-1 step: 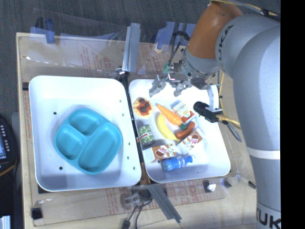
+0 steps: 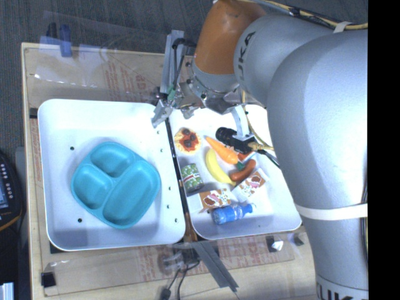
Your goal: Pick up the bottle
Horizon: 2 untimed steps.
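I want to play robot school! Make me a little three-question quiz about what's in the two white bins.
1. True or false: the blue three-part plastic plate lies in the left white bin.
2. Which is nearest the small blue plastic bottle? A) yellow banana B) brown-and-white carton C) orange carrot
3. Fill in: the bottle lies at the ___ edge of the right white bin.

Key: 1 true. 2 B. 3 near.

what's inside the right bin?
The right bin holds a blue bottle, banana, carrot, green can and small packets. The arm covers its far right part.
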Each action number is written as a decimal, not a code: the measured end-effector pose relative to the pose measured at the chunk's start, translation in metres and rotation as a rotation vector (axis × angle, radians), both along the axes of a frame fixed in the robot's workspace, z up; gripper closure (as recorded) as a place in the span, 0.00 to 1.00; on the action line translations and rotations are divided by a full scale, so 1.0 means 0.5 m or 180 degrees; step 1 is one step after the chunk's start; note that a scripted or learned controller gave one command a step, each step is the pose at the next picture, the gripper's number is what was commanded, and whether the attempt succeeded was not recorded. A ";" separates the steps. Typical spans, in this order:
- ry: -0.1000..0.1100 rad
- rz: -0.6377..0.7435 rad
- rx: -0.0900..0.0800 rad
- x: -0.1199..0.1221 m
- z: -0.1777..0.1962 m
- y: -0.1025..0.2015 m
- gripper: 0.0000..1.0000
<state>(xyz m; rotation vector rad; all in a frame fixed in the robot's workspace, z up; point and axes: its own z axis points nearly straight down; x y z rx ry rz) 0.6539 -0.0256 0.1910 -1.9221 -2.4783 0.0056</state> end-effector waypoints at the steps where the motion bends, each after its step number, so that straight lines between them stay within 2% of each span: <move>1: -0.0016 0.0023 -0.0004 0.005 0.002 0.089 0.00; 2: -0.0021 0.0179 -0.0002 0.005 0.002 0.223 0.00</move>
